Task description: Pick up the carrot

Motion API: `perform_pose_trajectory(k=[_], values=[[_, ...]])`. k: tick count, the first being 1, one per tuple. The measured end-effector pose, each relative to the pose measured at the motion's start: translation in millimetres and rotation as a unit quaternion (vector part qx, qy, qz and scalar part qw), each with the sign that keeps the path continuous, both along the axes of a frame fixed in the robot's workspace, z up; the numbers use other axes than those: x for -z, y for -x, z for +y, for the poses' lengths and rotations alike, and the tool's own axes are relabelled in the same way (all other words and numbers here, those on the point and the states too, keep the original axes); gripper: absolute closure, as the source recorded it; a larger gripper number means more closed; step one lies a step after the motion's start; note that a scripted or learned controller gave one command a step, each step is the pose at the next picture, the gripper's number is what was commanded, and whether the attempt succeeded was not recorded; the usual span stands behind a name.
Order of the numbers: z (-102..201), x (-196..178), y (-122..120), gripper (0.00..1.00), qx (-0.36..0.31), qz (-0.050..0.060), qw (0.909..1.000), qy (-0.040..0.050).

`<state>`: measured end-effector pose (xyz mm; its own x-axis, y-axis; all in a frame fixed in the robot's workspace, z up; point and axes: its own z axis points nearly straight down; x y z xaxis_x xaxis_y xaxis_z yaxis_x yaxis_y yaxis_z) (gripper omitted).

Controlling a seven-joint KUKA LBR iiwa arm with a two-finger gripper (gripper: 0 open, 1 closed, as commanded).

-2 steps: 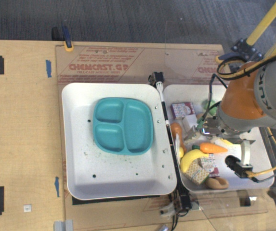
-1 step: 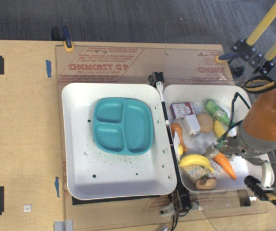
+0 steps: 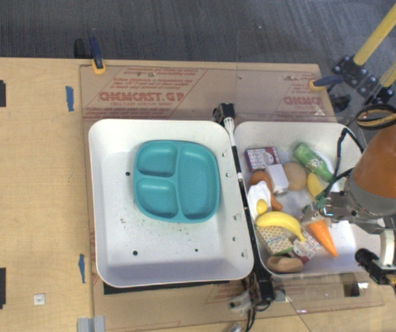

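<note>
A tan wooden bench [image 3: 32, 206] under dark grey carpet [image 3: 184, 16] carries two shallow white plastic bins: the left bin [image 3: 108, 185] holds a teal three-compartment plate [image 3: 177, 180], the right bin [image 3: 343, 244] a heap of toy food. The tapered orange toy carrot [image 3: 323, 236] lies near the right bin's near right corner, just right of a yellow plastic banana [image 3: 280, 221], its thick end touching the grey two-finger gripper [image 3: 322, 209]. Whether that pincer is spread or pinching I cannot tell, since the arm's orange band [image 3: 389, 161] covers it and runs off the right edge.

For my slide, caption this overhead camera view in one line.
Grey arm's gripper poised over orange carrot in cluttered right white bin; teal divided plate in left bin.
</note>
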<state>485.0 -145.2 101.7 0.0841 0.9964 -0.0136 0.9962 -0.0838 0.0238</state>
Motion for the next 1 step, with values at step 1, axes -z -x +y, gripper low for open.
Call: perform_pose_trajectory(k=[1], values=[[92.8,-83.3,-1.3,1.0,0.074,0.01,0.9971,-0.0099]])
